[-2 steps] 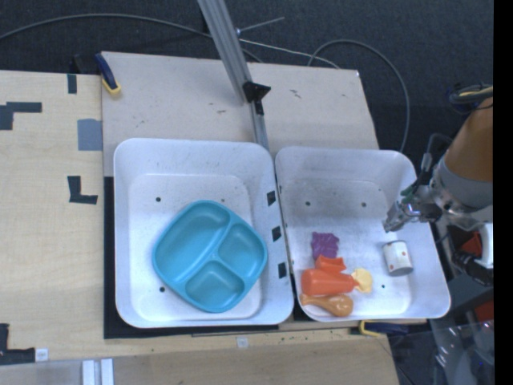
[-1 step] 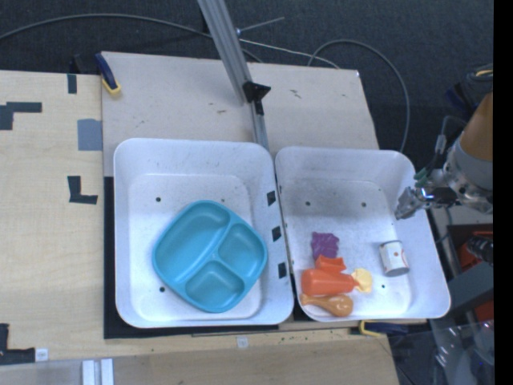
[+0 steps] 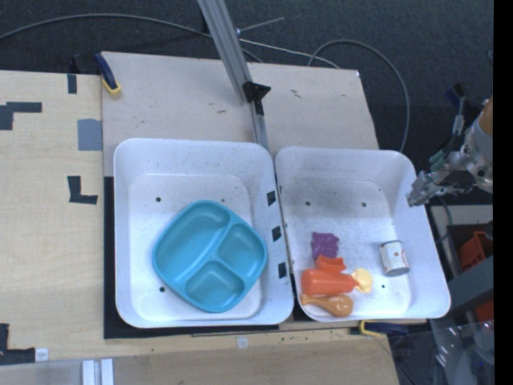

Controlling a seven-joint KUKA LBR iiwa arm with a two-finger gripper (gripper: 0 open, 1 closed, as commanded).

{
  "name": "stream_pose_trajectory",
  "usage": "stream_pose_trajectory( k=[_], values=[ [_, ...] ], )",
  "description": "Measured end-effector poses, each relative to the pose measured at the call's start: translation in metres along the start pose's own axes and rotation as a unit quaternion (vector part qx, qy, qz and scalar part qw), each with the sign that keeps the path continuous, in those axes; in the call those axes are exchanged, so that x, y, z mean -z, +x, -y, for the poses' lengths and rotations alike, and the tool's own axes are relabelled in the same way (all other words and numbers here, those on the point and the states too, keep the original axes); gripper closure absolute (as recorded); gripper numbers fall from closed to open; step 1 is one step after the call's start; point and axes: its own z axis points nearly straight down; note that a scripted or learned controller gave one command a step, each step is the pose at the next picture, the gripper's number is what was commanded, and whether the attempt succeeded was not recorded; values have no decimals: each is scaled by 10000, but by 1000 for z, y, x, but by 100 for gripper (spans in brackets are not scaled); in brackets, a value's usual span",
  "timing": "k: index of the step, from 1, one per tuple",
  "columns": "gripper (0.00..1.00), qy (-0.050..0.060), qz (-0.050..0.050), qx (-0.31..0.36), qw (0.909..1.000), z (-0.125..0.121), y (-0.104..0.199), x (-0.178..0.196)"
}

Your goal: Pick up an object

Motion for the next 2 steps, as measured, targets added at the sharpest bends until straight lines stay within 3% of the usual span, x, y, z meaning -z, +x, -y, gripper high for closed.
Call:
stream_pose_trajectory(
  k=[2],
  values=[
    [100, 36, -21, 25, 10000, 1, 112, -24]
  ],
)
